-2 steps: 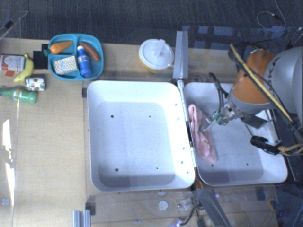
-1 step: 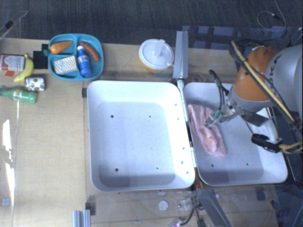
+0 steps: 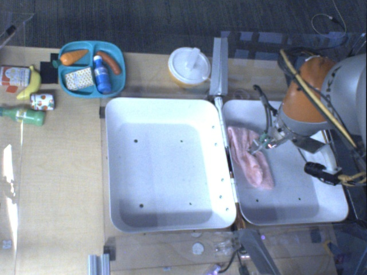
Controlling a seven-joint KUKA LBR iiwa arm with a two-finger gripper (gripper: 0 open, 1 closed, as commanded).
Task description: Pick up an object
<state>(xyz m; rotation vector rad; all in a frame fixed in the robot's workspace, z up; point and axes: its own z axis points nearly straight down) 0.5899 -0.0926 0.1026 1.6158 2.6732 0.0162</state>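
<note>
A pink, limp, cloth-like object (image 3: 250,158) lies lengthwise in the right bin (image 3: 298,202), close to its left wall. My gripper (image 3: 261,144) hangs just over the object's upper right edge, reaching in from the right under the orange band of the arm (image 3: 307,93). Its small fingertips sit at or just above the pink surface; I cannot tell whether they touch it or how far apart they stand.
The left bin (image 3: 163,165) lies beside the right one, a grey divider post (image 3: 217,67) behind them. On the bench at left are a blue tray (image 3: 92,67) of toy food, a banana (image 3: 28,83), a can (image 3: 42,101), a green bottle (image 3: 23,116), and a white-lidded cup (image 3: 189,66).
</note>
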